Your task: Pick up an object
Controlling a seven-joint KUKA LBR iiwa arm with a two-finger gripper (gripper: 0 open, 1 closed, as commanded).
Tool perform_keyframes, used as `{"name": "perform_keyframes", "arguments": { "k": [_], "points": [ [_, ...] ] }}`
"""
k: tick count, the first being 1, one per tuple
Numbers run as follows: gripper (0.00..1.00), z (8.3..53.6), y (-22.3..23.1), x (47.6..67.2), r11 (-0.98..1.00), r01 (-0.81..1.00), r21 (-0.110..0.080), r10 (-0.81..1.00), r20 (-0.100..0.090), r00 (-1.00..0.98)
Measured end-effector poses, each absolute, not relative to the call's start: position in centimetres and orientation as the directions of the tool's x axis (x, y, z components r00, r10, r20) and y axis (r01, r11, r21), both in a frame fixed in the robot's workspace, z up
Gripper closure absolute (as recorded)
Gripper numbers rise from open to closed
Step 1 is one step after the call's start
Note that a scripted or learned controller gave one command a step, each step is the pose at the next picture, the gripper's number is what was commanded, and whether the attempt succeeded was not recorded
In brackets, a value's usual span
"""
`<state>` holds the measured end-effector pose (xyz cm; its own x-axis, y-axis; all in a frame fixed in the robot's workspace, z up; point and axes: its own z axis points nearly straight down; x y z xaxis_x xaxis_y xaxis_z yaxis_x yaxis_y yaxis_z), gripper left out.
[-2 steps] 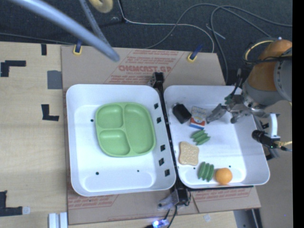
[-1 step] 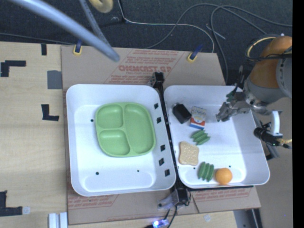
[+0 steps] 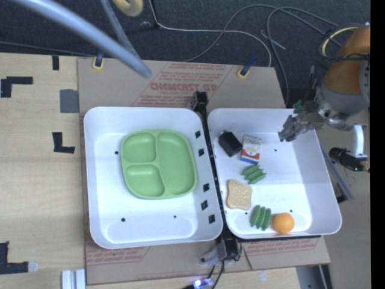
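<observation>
Hovering above the right bin (image 3: 313, 161), the claw (image 3: 289, 131) grips nothing.

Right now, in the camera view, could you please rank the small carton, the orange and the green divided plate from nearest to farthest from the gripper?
From the gripper:
1. Small carton, right bin, upper middle.
2. Orange, right bin's near corner.
3. Green divided plate, left bin.

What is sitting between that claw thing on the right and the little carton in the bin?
Nothing visible. The end effector hangs over the right bin's upper right area, and bare white floor lies between it and the small carton. The black block sits on the carton's far side.
</observation>
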<state>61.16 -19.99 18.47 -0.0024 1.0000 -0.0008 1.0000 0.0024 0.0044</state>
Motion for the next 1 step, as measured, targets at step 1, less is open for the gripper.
{"name": "perform_keyframes", "arguments": {
  "k": [1],
  "points": [
    [1.00,23.29,-20.63,61.89,0.001,1.000,0.005,1.000,-0.002,-0.001]
  ]
}}
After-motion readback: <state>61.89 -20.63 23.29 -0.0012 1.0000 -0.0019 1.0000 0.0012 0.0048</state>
